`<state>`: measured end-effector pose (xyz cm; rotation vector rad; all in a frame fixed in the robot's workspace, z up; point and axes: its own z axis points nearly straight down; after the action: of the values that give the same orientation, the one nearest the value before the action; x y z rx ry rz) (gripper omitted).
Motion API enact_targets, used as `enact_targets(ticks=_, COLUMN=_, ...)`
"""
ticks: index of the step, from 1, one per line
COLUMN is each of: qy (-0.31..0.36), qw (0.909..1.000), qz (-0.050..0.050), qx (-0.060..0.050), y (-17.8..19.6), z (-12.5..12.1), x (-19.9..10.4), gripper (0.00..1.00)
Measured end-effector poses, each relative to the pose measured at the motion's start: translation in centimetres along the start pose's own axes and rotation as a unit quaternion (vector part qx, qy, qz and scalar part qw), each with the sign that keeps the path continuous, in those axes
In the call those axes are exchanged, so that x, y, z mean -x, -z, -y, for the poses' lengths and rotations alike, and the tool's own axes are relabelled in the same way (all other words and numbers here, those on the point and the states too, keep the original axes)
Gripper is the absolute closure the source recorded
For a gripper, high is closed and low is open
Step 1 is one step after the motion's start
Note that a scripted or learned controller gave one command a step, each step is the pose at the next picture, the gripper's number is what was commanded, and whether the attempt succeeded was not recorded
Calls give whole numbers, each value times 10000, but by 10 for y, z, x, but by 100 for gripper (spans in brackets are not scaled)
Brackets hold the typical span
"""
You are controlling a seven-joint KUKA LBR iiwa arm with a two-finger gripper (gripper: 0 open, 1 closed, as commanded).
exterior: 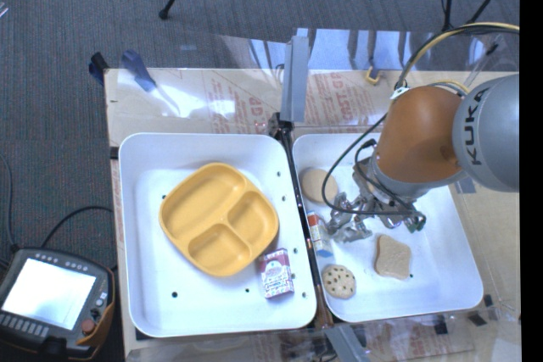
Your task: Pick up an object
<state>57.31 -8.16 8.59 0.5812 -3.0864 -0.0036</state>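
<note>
Gripper (344,220): low in the right bin (450,288), near its left wall; whether it is wide or narrow I cannot tell; nothing seen held
Nearest things: beige oval (316,182) just up-left of it; small tube (317,235) along the bin's left wall; toast slice (393,257) and cookie (339,281) nearer the front
Handling, judged: toy foods, likely light and stiff; smooth, may slip
Hold: across the oval's narrow width; flat cookie by its edges
Left bin (136,284): yellow tray (219,219); small carton (276,274)

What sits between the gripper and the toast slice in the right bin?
Nothing visible. The gripper hangs over the right bin, and the toast slice lies just beside it on bare white floor. The cookie and the pale bun lie off to other sides.
</note>
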Motion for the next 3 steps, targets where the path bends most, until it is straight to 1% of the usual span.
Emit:
enact_targets(ticks=1, qy=1280, qw=9918, qz=16, qx=-4, y=101, z=-48, x=12, gripper=100)
enact_targets(ticks=2, qy=2300, qw=9732, qz=-8, qx=11, y=99, z=-113, x=-25, gripper=100)
enact_targets(ticks=3, qy=3972, qw=9177, qz=-3, qx=13, y=125, z=-152, x=-14, gripper=100)
